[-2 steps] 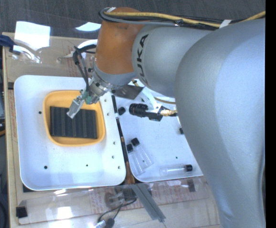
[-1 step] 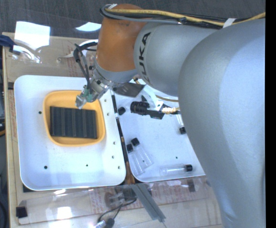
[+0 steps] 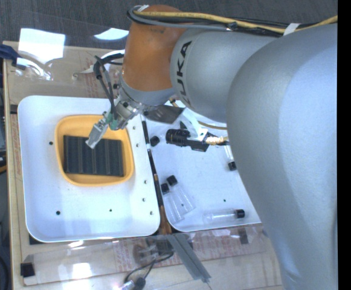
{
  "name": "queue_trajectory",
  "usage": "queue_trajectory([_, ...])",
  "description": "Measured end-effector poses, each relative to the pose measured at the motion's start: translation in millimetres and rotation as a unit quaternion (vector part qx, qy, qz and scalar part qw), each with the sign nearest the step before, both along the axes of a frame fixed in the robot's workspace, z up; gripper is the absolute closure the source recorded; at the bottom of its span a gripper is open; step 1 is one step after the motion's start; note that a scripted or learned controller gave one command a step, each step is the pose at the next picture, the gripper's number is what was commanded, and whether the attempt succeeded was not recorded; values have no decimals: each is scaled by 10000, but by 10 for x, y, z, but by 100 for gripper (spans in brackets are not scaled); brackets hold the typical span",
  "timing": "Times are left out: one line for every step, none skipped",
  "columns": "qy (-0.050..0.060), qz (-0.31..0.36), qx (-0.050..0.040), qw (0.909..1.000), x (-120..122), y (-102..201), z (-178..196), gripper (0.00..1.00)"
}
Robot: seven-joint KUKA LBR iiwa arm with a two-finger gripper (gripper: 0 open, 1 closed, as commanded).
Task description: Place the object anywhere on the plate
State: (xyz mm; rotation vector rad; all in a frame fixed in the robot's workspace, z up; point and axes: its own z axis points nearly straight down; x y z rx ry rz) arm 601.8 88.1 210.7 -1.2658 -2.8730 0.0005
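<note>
While the gripper hovers over the yellow rectangular plate with a dark ribbed centre, I cannot tell whether it carries any object; I judge placement unconfirmed.

Bench with two white bins

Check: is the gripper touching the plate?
Cannot tell. In the camera view the gripper overlaps the plate at its ribbed centre, but the slanted look-down shows neither contact nor gap.
</note>
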Motion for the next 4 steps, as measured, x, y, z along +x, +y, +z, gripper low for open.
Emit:
queue_trajectory([-2,11,3,10000,6,2,99,100])
queue_trajectory([-1,13,3,10000,6,3,98,0])
queue_trajectory([-5,25,7,10000,13,4,197,100])
queue_trajectory([-4,28,6,10000,12,5,196,0])
